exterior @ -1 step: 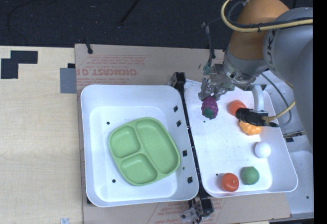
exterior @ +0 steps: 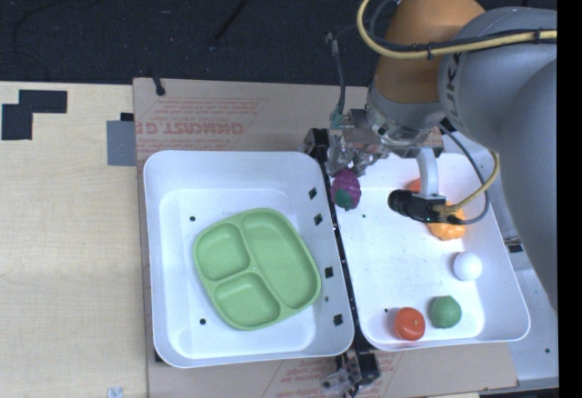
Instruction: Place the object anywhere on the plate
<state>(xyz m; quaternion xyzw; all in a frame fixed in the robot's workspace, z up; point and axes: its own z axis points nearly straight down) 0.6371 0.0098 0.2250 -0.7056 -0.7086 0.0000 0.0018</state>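
A green three-compartment plate [exterior: 257, 269] lies in the left bin [exterior: 173, 205]. My gripper [exterior: 348, 171] hangs over the divider between the two bins, at the upper left corner of the right bin [exterior: 509, 314]. A small purple and green object [exterior: 346, 190] sits between the fingers, just below the wrist. It hangs up and to the right of the plate, off the plate's edge.
The right bin holds an orange item [exterior: 445, 225] partly behind the arm's black fitting, a white ball [exterior: 467, 266], a green ball [exterior: 445, 311] and a red-orange object [exterior: 409, 323]. The grey arm [exterior: 509, 114] covers the bin's upper right.
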